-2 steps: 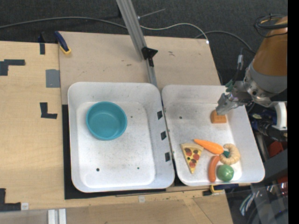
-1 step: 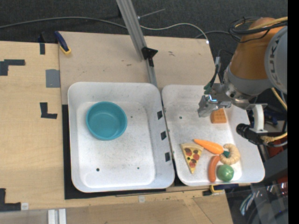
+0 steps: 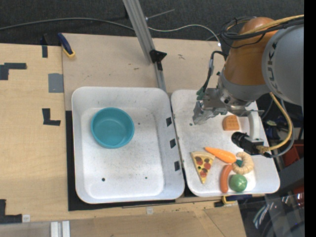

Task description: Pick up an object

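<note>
My gripper (image 3: 199, 114) hangs over the back left part of the right bin (image 3: 185, 102), above bare white floor. No object shows under it. The bin's toys lie to the gripper's right and nearer the front. An orange bread-like piece (image 3: 230, 123) sits just right of the gripper. Toward the front are an orange carrot (image 3: 220, 155), a pizza slice (image 3: 202, 165), a red sausage (image 3: 224, 177), a green ball (image 3: 238, 182) and a tan shrimp-like toy (image 3: 243, 163).
The left bin (image 3: 148, 172) holds a teal bowl (image 3: 112, 127) at its back left. A grey metal post (image 3: 143, 31) slants up behind the bins. The arm's wrist and cables (image 3: 252, 73) cover the right bin's back right corner.
</note>
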{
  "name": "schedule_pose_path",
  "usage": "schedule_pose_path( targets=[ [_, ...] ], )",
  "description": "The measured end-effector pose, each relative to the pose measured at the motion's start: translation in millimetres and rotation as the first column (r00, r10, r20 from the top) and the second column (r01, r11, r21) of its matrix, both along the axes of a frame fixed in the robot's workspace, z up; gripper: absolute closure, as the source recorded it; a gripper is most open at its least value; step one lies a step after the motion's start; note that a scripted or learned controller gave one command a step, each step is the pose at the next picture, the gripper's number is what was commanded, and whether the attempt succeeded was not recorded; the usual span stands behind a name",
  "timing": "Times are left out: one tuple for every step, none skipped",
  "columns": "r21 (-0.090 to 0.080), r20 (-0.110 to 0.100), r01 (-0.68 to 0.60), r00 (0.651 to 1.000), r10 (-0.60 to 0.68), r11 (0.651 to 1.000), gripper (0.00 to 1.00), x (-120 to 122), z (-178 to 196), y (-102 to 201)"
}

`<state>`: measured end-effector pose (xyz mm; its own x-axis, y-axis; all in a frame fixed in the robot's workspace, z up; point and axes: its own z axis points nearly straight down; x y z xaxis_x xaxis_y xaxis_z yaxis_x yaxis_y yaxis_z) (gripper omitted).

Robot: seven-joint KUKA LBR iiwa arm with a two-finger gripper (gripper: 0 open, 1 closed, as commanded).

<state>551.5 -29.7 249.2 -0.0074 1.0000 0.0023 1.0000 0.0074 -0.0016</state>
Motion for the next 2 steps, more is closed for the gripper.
schedule_pose_path(
  targets=[
    [0.0, 0.0, 0.0, 1.0, 0.0, 1.0, 1.0, -6, 5, 52],
    [-0.001, -0.003, 0.001, 1.0, -0.001, 1.0, 1.0, -16, -12, 99]
  ],
)
